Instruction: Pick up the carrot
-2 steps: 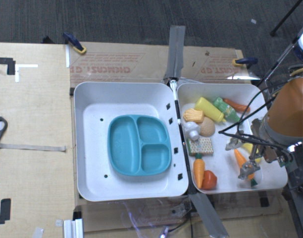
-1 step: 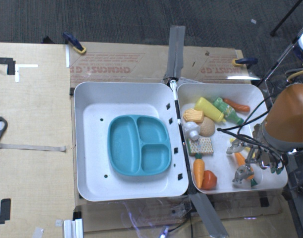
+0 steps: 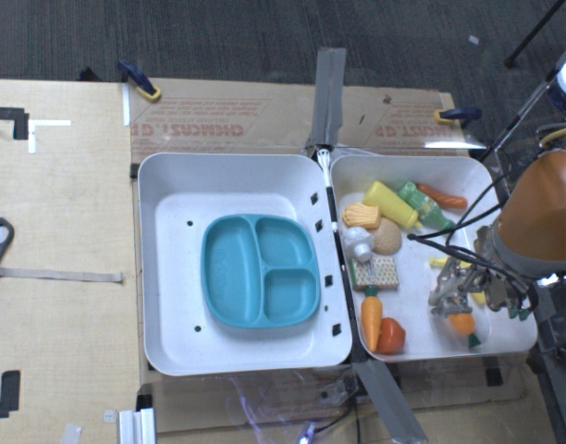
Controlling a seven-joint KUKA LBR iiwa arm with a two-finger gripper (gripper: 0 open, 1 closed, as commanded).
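While the carrot [image 3: 371, 315] lies at the lower left of the right bin [image 3: 414, 160], touching a red piece [image 3: 391, 336], the approach should come from its free left side. Gripper [image 3: 454, 294] hangs low at lower right, over a small orange item [image 3: 462, 323]; finger state cannot be told. Arm [image 3: 540, 206] enters from the right edge.

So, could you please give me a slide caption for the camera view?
Gripper low in the right bin, apart from the carrot; teal tray in the left bin.
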